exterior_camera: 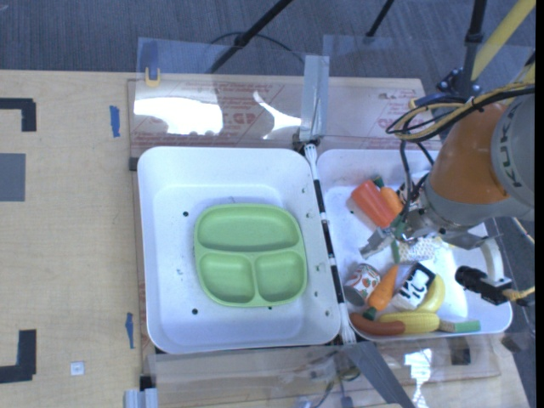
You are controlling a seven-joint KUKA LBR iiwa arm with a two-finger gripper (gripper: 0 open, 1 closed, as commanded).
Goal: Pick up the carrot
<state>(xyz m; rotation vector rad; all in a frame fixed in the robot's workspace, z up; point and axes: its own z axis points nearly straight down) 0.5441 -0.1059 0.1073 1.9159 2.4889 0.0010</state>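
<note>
Camera view: jaws (398,235) apart above carrot (384,286).

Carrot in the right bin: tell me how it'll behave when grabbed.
The carrot looks like a smooth, tapered plastic toy, so it is probably stiff and light but may slip along its taper. Its round body could roll when nudged. It lies crowded against the banana, so neighbours would likely shift too.

The wooden bench (68,253) bears two white bins (161,228) side by side.
</note>
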